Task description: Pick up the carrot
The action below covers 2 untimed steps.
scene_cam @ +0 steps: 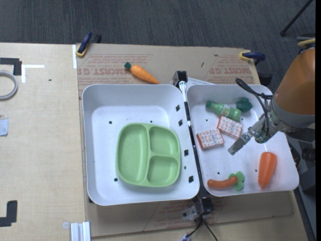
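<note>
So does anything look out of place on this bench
Yes. One carrot lies on the cardboard behind the left bin, outside both bins. The other toys, including another carrot, sit in the right bin.

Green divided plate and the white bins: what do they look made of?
Green plate: looks like moulded plastic, matte to satin; uniform pale green, rounded compartment ridges, soft highlights. Left bin and right bin: probably thin formed plastic, smooth, slightly glossy; even white, rounded corners and a rolled rim. Painted metal can't be ruled out by look alone.

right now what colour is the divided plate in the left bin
Light green, plain; the camera view shows the divided plate clearly.
</note>
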### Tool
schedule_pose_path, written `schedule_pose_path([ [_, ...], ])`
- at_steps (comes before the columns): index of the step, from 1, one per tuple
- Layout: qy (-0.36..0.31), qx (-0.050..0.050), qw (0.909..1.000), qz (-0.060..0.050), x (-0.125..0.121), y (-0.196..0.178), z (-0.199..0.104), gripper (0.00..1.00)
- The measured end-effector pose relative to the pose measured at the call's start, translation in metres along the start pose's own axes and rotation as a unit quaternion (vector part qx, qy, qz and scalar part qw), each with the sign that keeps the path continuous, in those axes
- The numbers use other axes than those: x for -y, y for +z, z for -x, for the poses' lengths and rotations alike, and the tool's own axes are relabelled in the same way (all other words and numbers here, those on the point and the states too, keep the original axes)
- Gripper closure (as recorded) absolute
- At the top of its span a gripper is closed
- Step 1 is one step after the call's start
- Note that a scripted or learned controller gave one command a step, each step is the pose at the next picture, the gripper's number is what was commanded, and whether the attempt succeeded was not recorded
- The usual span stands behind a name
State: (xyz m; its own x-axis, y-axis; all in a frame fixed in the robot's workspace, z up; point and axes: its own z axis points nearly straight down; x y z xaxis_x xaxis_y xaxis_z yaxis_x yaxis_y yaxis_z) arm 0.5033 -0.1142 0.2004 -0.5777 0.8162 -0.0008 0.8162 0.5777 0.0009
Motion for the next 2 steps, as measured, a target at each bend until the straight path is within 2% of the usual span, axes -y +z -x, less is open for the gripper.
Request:
schedule_pose_path([
  [1, -0.123, 0.001, 0.9924, 0.001, -0.021, 0.008, -0.037, 0.00],
  [2, -0.121, 0.002, 0.9926, 0.002, -0.022, -0.003, -0.035, 1.00],
])
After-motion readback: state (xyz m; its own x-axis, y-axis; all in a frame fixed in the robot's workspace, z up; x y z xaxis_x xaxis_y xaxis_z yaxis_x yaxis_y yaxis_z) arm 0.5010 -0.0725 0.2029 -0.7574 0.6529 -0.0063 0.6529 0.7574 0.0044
